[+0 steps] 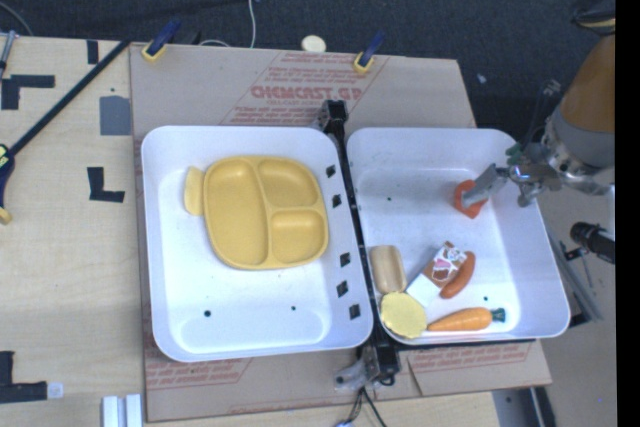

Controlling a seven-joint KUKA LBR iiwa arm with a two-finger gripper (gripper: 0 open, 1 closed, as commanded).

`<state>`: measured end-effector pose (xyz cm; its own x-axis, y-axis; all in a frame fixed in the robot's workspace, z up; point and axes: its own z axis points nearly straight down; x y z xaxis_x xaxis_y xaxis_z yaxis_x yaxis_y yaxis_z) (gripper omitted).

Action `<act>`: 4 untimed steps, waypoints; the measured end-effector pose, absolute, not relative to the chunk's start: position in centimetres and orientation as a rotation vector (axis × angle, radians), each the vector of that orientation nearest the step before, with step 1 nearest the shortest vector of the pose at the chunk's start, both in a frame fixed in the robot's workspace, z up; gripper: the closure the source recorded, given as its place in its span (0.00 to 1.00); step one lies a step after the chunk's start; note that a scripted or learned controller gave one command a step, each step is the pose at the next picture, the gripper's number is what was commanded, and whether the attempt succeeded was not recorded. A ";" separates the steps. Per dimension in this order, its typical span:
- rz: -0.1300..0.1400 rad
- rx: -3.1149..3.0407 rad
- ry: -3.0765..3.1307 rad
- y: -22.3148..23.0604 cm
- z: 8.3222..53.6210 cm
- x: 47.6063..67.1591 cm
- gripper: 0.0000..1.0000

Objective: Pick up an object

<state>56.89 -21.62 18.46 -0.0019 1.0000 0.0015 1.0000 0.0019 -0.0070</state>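
Several toy foods lie in the right bin (400, 155). A small red-orange piece (467, 199) rests near the bin's right side. My gripper (505, 188) hangs over that side with its fingers apart. The left fingertip (483, 184) is right at the red-orange piece, which sits outside the gap, not between the fingers. Nearer the front lie a carrot (460, 320), a red sausage (456, 278) on a small picture card, a tan bread piece (387, 266) and a yellow disc (403, 315).
The left bin (165, 245) holds a yellow divided plate (266, 212). A black divider (345, 215) runs between the bins. Both bins stand on a cardboard sheet (300, 90) clamped at its back edge. The arm's grey body (590, 130) is at the right.
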 end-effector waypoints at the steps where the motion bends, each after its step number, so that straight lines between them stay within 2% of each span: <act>1: 0.000 -2.221 -2.225 -22.3 9.5 63.1 0.00; 2: 0.001 -2.222 -2.224 -21.2 8.5 59.9 0.00; 3: 0.000 -2.222 -2.221 -19.4 8.6 52.1 0.00; 4: -0.002 -2.222 -2.227 -21.7 8.6 57.9 0.00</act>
